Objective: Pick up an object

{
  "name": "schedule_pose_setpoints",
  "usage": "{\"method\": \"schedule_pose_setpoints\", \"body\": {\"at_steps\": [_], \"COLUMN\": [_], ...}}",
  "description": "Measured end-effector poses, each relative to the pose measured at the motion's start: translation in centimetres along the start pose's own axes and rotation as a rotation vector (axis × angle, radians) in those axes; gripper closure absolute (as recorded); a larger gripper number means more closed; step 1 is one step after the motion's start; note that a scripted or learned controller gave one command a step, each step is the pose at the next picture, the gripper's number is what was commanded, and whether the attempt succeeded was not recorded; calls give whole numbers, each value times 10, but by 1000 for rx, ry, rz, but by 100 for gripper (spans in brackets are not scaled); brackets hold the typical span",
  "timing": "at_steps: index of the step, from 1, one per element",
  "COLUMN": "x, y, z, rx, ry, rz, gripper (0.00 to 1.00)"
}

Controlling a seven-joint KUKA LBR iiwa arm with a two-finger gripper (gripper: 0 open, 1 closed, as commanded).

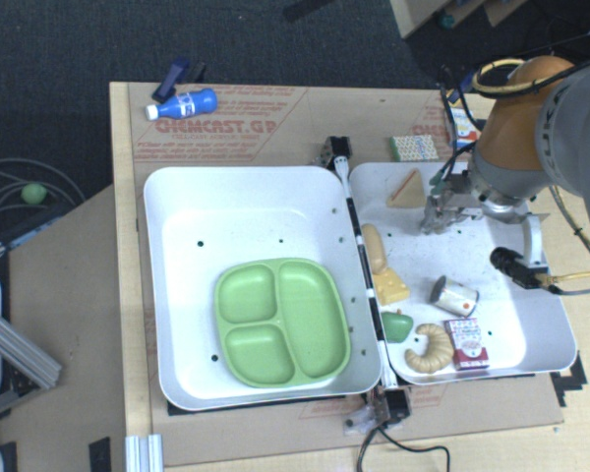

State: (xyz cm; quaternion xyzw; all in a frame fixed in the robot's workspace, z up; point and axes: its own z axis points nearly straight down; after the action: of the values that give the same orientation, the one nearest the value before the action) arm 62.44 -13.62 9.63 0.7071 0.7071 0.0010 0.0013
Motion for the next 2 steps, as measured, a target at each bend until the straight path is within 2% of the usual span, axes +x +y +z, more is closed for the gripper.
{"method": "schedule_pose_setpoints", "body": {"at_steps": [1, 2], "x": [0, -87], "y": [0, -121], "z": [0, -44], "rx": [1, 5], "ry": [0, 0], "rz": [0, 3], "gripper": [0, 0]}}
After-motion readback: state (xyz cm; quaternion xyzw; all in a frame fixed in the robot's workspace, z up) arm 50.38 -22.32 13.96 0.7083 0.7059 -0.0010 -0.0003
